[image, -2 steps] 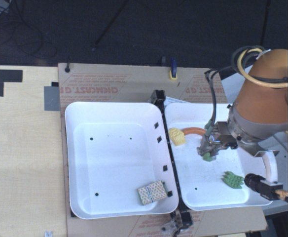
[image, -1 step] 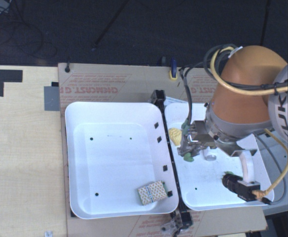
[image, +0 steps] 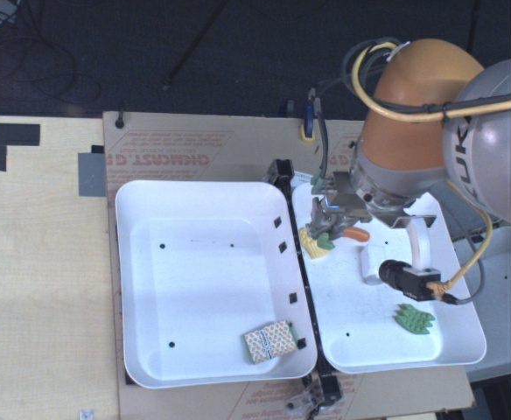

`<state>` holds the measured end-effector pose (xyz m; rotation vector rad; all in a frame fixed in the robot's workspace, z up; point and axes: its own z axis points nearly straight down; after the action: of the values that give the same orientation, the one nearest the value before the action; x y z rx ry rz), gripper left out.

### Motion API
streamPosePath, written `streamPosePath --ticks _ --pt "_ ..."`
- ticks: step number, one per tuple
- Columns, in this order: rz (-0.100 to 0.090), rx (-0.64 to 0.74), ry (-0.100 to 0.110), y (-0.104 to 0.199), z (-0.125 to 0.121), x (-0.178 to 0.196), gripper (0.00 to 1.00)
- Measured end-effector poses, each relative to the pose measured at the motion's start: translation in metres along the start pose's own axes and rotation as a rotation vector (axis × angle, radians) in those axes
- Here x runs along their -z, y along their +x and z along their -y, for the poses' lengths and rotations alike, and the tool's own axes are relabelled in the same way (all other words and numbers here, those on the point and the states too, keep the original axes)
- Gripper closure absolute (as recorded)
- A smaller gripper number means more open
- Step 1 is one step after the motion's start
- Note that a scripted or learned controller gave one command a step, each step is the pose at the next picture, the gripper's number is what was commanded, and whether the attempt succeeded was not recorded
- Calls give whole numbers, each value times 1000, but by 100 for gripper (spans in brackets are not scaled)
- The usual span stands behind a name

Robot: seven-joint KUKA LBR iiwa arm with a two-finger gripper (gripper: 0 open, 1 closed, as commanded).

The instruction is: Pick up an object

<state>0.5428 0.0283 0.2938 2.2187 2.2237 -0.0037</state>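
Listing from the camera view, we record the following.

Item 1: left bin (image: 126, 234), white and shallow, holding one pale patterned square packet (image: 269, 341) near its lower right corner.

Item 2: right bin (image: 360, 326), white, touching the left bin along the middle divide. It holds three small things: a yellow-green item (image: 315, 247) close to its left wall, an orange piece (image: 357, 234) just beside that, and a green leafy-looking piece (image: 414, 319) well apart, toward the lower right.

Item 3: arm (image: 413, 103), grey with an orange band, reaching in from the right. Its gripper (image: 327, 226) sits low over the upper left of the right bin, directly at the yellow-green item. We cannot tell whether it is spread or pressed together, and we see nothing clearly pinched.

Progress, as we judge it: the approach looks done and the yellow-green item seems the likely target. The grasp is unconfirmed, and everything rests on a bin floor, so the lift is not yet done.
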Motion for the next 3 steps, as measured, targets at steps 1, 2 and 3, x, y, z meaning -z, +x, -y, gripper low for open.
streamPosePath --ticks 1,2,3 --pt "-1 1 -8 -7 -66 57 100" --pt "-1 -5 8 -30 -13 26 100" --pt "-3 -5 10 -23 39 -13 100"
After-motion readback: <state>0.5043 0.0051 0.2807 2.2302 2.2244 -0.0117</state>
